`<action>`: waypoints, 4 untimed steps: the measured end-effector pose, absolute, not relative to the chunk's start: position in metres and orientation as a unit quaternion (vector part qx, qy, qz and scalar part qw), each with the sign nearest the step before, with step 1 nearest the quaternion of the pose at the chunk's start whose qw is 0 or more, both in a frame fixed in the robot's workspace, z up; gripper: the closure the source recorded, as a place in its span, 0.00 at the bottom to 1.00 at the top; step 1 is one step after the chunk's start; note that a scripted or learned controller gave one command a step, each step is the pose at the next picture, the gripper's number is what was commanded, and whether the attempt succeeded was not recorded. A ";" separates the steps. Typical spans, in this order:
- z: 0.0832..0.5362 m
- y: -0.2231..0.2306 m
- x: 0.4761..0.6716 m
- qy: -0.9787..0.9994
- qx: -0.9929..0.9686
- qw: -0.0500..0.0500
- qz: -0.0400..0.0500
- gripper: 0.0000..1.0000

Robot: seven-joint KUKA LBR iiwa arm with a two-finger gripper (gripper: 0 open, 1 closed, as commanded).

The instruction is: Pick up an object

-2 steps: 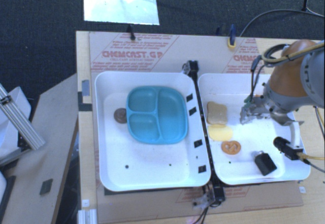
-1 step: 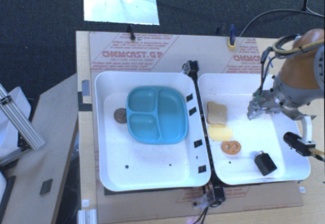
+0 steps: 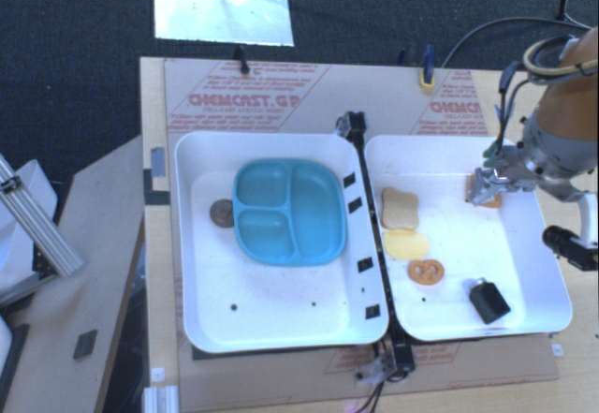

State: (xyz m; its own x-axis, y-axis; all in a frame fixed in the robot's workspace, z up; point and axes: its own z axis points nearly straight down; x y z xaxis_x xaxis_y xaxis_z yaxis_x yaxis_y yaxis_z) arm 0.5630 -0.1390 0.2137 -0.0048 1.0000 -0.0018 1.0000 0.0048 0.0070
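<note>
The right bin (image 3: 524,243) holds a tan bread slice (image 3: 401,208), a yellow cheese-like piece (image 3: 406,243), an orange pretzel (image 3: 426,272) and a black block (image 3: 489,300). My gripper (image 3: 487,188) hangs low at the bin's far right side, over a small orange-brown object (image 3: 489,200) that is mostly hidden beneath it. I cannot make out whether that object is between the fingers.
The left bin (image 3: 201,308) holds a blue divided plate (image 3: 287,212) and a small brown round piece (image 3: 222,213) beside it. A black divider with clips (image 3: 365,214) runs between the bins. Cables arc above the arm (image 3: 562,111) at the right.
</note>
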 end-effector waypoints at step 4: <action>0.236 0.071 0.538 0.711 0.703 -0.001 0.001 1.00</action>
